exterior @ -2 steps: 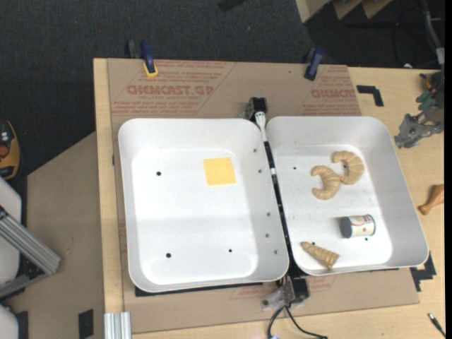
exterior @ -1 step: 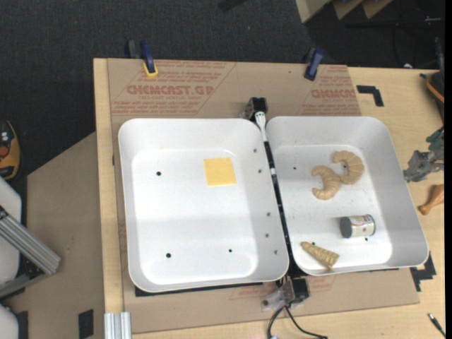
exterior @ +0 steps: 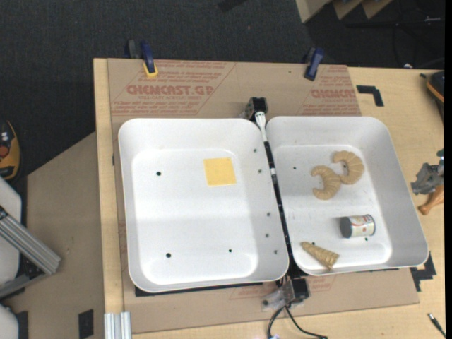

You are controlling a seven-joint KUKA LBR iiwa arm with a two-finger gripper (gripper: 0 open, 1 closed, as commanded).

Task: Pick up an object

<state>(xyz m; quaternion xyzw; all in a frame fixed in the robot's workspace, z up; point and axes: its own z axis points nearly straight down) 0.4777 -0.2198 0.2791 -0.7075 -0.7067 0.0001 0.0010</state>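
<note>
The right bin holds several small objects. Two tan croissant-shaped pieces lie together, one above the other. A small grey can with a red and white label lies on its side near the bin's front right. A tan cone-shaped piece rests by the front rim. In the left bin a flat yellow square lies alone, toward the back.
The two bins meet along a black hinge strip. On the bench just right of the right bin sits a small grey and orange item. Blue clamps grip the board's back edge. Cables trail at the front.
</note>
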